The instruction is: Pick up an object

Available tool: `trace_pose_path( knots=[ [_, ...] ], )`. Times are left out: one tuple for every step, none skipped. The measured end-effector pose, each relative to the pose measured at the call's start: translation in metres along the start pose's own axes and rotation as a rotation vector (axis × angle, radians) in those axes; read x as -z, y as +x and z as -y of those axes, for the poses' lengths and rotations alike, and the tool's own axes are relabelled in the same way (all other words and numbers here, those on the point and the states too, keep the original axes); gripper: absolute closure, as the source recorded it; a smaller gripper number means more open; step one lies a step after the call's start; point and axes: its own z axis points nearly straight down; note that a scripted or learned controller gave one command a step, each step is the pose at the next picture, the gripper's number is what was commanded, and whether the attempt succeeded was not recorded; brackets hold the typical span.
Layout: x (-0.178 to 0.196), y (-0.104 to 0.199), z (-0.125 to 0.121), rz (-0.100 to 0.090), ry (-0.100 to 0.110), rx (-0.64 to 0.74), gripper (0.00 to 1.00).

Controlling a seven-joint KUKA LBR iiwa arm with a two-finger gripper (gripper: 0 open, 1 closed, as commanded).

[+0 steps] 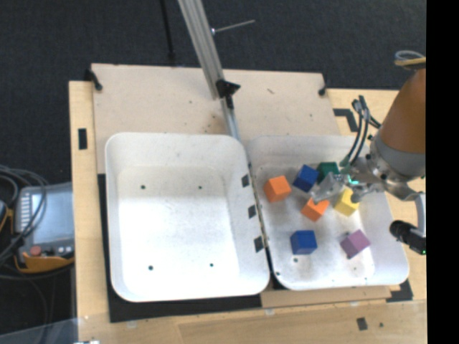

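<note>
Your pincer (pixel 332 187) sits low in the right bin (pixel 373 274), down in the cluster of blocks — whether it's open or closed you can't tell from this angle, and nothing is visibly between its tips. Touching or just beside it: a small orange block (pixel 314 208) right below, a yellow block (pixel 347 202) to its right, a green block (pixel 328 169) just above and a blue cube (pixel 306 177) up-left. A bit further out you've got a larger orange cube (pixel 277 188) to the left, near the bin's left wall. Nearer the camera, well apart from the pincer: a second blue cube (pixel 303 241) and a purple block (pixel 354 243). The arm (pixel 404 127) comes in from the right edge — orange band above the grey wrist. Left bin (pixel 115 156) sits alongside on the counter (pixel 158 92), touching the right bin at the middle.
</note>
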Motion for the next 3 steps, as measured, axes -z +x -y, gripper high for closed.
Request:
trace_pose_path(
  knots=[
    [-0.052,-0.006,0.010,0.001,0.006,-0.002,0.00],
    [-0.114,-0.005,0.006,0.001,0.006,-0.003,0.00],
    [-0.129,-0.006,0.005,0.003,0.000,-0.003,0.00]
  ],
)
